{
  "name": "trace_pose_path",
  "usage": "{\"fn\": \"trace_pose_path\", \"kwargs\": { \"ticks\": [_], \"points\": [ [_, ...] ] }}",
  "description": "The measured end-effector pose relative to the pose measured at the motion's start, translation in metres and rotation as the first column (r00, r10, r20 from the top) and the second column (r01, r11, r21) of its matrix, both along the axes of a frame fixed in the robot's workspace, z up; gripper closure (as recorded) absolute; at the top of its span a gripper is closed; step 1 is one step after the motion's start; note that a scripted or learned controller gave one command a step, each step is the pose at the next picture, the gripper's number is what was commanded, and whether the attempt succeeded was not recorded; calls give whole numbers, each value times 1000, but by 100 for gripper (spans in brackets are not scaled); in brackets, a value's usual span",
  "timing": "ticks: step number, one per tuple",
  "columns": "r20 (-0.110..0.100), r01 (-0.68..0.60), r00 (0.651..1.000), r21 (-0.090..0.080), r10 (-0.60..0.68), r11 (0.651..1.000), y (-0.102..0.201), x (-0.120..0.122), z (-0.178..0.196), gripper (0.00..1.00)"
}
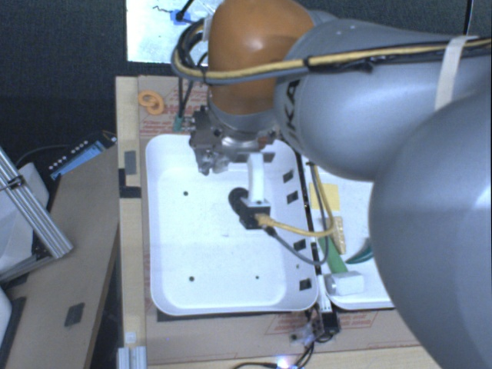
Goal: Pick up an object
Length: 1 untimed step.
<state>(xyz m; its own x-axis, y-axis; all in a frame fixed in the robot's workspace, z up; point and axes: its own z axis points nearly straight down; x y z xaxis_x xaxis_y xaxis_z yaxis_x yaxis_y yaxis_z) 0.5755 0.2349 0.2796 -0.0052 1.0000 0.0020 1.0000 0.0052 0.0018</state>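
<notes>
The claw (207,156) hangs over the far end of the left bin (165,237), tucked under the orange band of the arm (369,91). From where I stand I cannot tell whether it is open or closed. That is the first worry: the floor of the left bin beneath it is bare white plastic with a few dark specks, so a grab made there would likely close on air.

The things worth picking lie across the left bin's right wall, in the right bin (360,198). A yellow piece (327,198) sits just past that wall, a green piece (337,258) lies nearer the front, and a white block (346,284) is at the front corner. All three lie close to the wall shared with the left bin, and the green piece and white block are just beside each other. A descent there could catch the rim, or pinch two things at once and lose both. The bulk of the arm also covers much of that bin, so any aim taken from above may be poorly judged.

An orange ring (151,101) lies on the bench (131,206) beyond the left bin's far left corner, outside both bins. Going for it risks scraping the left bin's edge.
</notes>
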Motion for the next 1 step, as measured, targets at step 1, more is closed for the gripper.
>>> {"fn": "trace_pose_path", "kwargs": {
  "ticks": [1],
  "points": [
    [0, 0, 1000, 0, 0, 1000, 0, 0, 0, 0]
  ]
}}
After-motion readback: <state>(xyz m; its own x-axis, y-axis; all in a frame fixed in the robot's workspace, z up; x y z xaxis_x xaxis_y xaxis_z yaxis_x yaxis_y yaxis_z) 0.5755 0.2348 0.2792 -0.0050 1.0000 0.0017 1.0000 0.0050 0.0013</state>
